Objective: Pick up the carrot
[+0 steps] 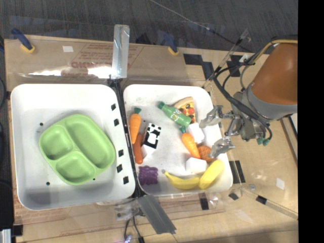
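end effector (218, 131): sits over the right rim of the right bin (167, 91), fingers spread wide, nothing between them.
carrot, left (134, 127): lies lengthwise against the left wall of the right bin, with a second orange piece touching its near end.
carrot, right (191, 145): lies tilted just left of the end effector, touching a white block (196, 133) at its far end and a small orange lump (204, 151) on its right.
risk, target choice: two carrot-like items are present; a grasp aimed between them closes on nothing.
risk, crowding: around the right carrot, a finger is likely to land on the white block, the orange lump or the banana (198, 177) and push the carrot aside.
risk, wall: the left carrot hugs the wall, so one finger may strike the rim instead of passing beside it.
risk, slip: the tapered shape may squeeze out of a grip placed near the tip.
left bin: holds a green divided plate (76, 148), well apart from the work.
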